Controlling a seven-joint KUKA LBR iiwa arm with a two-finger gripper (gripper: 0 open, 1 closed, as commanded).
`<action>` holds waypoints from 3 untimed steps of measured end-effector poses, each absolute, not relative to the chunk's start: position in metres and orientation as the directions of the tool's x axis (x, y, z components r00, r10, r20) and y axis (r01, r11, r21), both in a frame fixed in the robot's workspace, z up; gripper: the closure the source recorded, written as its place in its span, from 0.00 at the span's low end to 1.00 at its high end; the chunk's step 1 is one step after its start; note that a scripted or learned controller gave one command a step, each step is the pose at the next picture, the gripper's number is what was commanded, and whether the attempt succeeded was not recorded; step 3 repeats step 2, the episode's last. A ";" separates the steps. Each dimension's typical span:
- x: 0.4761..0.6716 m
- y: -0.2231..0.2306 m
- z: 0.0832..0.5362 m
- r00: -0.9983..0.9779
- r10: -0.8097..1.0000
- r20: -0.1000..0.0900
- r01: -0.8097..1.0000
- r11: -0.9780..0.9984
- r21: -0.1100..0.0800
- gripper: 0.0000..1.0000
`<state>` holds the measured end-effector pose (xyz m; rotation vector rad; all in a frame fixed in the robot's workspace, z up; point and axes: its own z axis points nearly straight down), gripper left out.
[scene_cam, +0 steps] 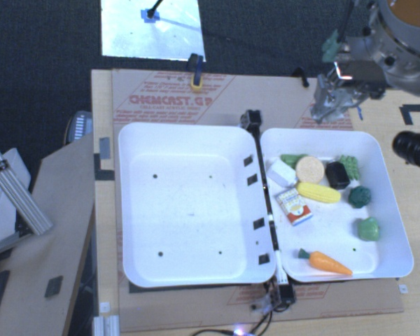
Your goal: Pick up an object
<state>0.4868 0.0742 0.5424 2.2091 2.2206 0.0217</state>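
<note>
Pick not yet begun
The hand (330, 102) is hovering above the right bin's (388, 161) far rim, seemingly carrying nothing, its spread unclear; corn (318, 192) and carrot (327, 262) are lying untouched inside.

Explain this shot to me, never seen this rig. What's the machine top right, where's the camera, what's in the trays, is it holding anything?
The machine at the top right is a robot arm, grey with an orange band. Its gripper hangs above the bench, past the back rim of the right bin, and I see nothing in it. Whether it is open or shut cannot be told from here.

The one camera is fixed above the bench and looks down at a slant; the arm reaches in from the picture's right.

Two shallow white bins sit side by side. The left bin shows only its white floor. The right bin holds toy food: a carrot, a corn cob, a round cracker, a small carton, a white block, a black piece and several green pieces.

The job is to pick up one object; none is lifted yet.
</note>
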 end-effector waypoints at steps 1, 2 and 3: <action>0.486 0.076 0.421 0.000 1.000 -0.002 1.000 0.000 -0.009 1.00; 0.487 0.144 0.474 -0.010 1.000 0.003 1.000 0.010 0.007 1.00; 0.487 0.144 0.474 -0.010 1.000 0.003 1.000 0.010 0.007 1.00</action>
